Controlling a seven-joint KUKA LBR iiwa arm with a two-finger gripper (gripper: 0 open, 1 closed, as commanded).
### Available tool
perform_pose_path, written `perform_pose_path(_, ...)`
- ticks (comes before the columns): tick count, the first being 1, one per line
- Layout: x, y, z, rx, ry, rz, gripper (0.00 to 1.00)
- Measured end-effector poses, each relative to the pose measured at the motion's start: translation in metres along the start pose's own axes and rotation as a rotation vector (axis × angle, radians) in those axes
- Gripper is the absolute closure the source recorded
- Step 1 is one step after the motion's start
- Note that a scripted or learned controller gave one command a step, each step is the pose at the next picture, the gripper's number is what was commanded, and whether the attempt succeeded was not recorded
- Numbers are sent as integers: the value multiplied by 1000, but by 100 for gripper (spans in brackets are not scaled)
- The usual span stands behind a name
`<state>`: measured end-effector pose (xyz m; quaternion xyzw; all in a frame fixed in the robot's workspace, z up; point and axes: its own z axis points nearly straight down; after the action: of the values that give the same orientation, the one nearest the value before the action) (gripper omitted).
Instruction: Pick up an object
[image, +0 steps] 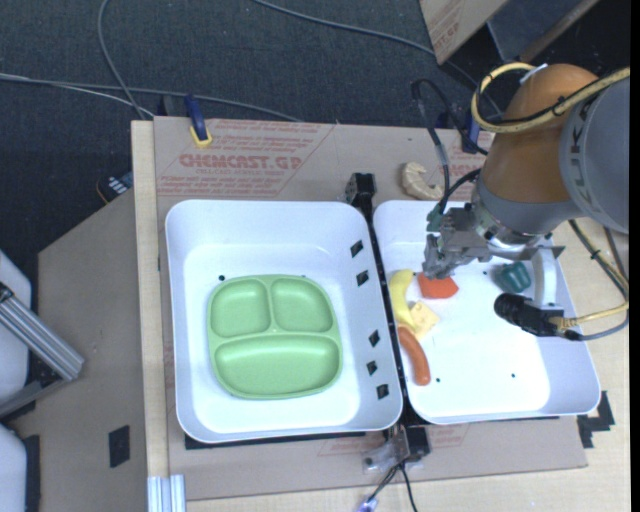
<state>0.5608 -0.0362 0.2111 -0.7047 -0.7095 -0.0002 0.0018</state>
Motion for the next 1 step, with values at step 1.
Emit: perform_pose_path(1, 56, 9, -7, -4, 0, -1, 100)
